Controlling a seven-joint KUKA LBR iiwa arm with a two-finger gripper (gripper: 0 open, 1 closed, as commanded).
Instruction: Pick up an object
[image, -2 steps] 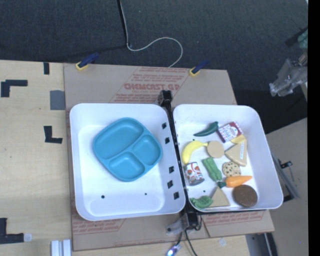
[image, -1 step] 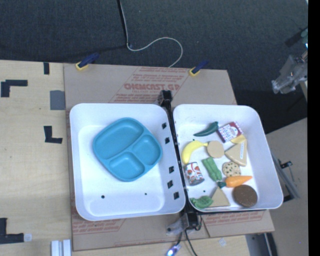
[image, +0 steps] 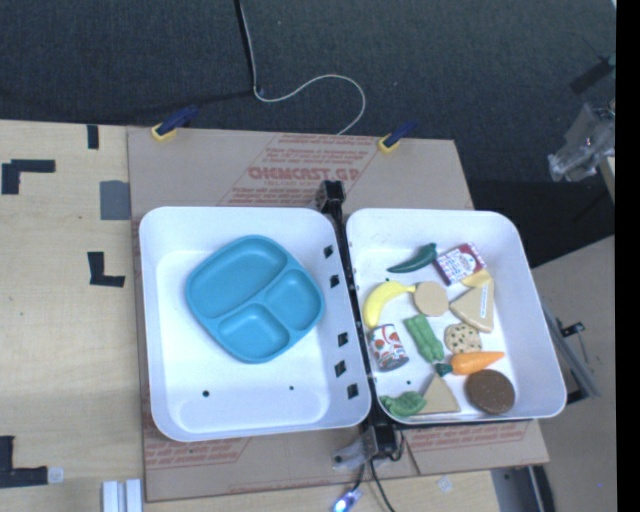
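Blue divided plate in left bin, toy food in right bin

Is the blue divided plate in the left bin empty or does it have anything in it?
Empty. The blue divided plate shows bare blue compartments; the toy food all lies in the right bin.

Toy foods, among them a banana and carrot, lie jumbled in the right bin.
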